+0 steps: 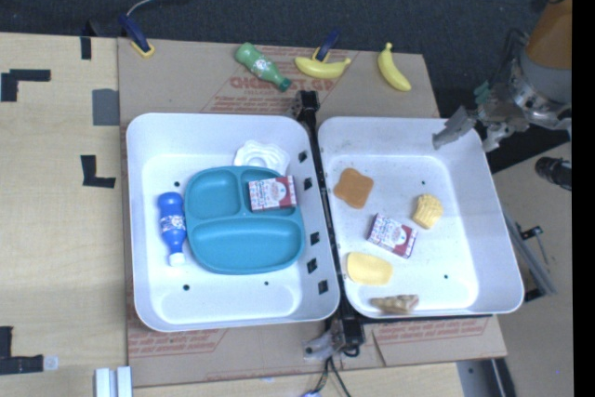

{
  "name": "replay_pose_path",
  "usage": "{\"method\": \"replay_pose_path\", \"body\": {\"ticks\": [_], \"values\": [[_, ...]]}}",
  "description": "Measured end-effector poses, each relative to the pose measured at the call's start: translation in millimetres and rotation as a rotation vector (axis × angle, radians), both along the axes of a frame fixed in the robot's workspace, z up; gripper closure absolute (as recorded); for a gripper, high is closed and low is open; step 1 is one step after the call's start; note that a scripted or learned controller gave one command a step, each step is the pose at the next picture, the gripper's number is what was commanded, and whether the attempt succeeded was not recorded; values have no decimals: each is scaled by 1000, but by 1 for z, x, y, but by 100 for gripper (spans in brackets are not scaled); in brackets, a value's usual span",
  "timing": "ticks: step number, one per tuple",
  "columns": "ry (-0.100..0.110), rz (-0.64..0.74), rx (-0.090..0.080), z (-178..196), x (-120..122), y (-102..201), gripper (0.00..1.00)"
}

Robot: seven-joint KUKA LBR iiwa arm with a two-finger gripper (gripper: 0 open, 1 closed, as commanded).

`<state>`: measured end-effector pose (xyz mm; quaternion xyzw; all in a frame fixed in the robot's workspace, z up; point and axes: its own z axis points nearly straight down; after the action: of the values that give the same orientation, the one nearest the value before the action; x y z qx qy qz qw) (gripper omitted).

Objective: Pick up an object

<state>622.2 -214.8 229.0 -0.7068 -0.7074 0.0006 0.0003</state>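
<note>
The gripper (462,127) hangs over the upper right corner of the right bin (465,174), at the end of the grey arm (539,79) reaching in from the right; whether it is spread or pressed together cannot be told from this angle, and nothing shows in its grasp. The nearest pickable things lie below and to its left on the bin floor: a yellow corn cob (428,210) closest, a brown slice of bread (353,188) further left, a small red and white carton (391,235) near the middle, a yellow lump (369,269) below it, and a tan crumbly piece (395,302) against the front wall. All sit well apart from one another, with bare floor between them and the gripper. In the left bin (153,228) a blue divided plate (244,223) carries a second red carton (271,194), with a white object (260,154) behind it and a blue bottle (171,226) just beside its left edge. On the worktop (56,200) behind the bins lie a green bottle (262,67) and two bananas (322,66) (393,70).
</note>
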Motion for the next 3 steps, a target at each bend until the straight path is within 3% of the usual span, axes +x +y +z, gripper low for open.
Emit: {"method": "replay_pose_path", "body": {"ticks": [1,2,3], "values": [[3,0,1,-119,-19,19,0],[-4,0,-1,-141,-52,25,0],[-5,0,-4,-131,-51,25,100]]}}
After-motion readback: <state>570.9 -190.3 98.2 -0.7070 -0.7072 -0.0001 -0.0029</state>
